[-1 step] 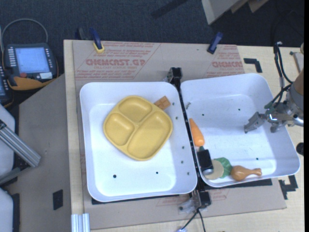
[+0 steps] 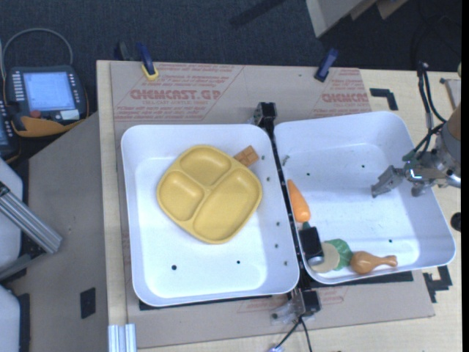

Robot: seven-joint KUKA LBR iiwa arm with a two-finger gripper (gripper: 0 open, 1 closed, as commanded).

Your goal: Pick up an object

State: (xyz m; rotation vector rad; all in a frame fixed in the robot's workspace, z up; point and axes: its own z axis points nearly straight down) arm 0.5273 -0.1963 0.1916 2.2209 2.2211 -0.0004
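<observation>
My gripper [image 2: 398, 188] hovers over the right part of the right bin [image 2: 352, 134], its fingers spread open with nothing between them. Along that bin's left wall lies an orange carrot [image 2: 297, 201], and below it a black block [image 2: 310, 243]. In the bin's near corner sit a green and tan round piece [image 2: 334, 254] and a brown drumstick [image 2: 371, 261]. All of these lie well to the left of and below the gripper.
The left bin [image 2: 146, 255] holds a yellow divided plate [image 2: 209, 193] with a small brown block [image 2: 246, 155] at its upper right edge. Both bins rest on a cardboard sheet [image 2: 183, 86]. A teach pendant [image 2: 45, 97] sits off the bench at left.
</observation>
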